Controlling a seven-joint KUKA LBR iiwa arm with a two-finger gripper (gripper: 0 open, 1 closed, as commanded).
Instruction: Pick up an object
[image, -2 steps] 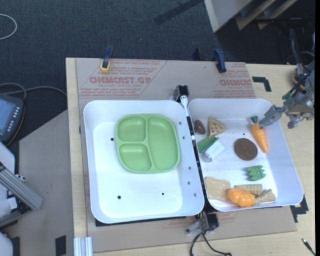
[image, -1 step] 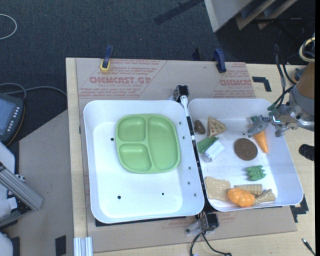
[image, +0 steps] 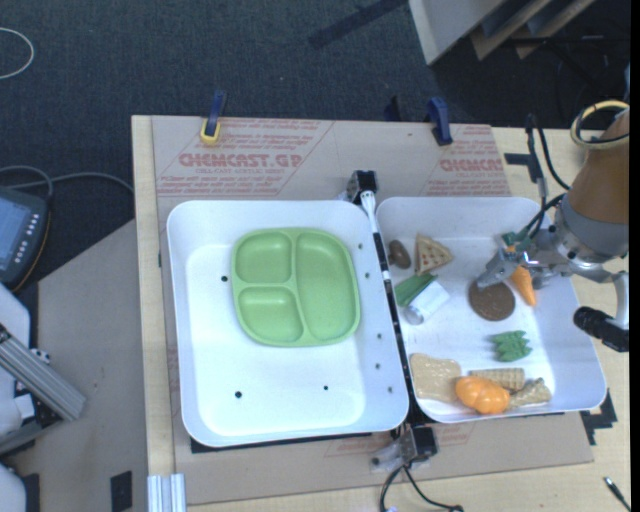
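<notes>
- Reaching in over the right bin (image: 590, 375), the arm (image: 600, 190) hangs its claw (image: 515, 262) above that bin's upper right part.
- An orange carrot (image: 525, 285) sits at the claw's tips, seemingly pinched between the fingers, slanting down to the lower right.
- Just left of the carrot lies a brown disc (image: 491, 301), close beside it; whether they touch cannot be told.
- Below the disc rests a green leafy piece (image: 512, 346).
- Further left of the disc, a green and white block (image: 420, 295) lies near the bin's left wall.
- Above that block sit a dark brown lump (image: 399, 254) and a tan wedge (image: 432, 254), side by side.
- Along the bin's lower edge lie a pale slice (image: 432, 375), an orange fruit (image: 481, 394) and a waffle-like piece (image: 515, 385), bunched together.
- The left bin (image: 200, 400) holds a green divided plate (image: 296, 287) in its upper middle.
- Both bins sit on a counter (image: 160, 300) covered with printed brown board.
</notes>
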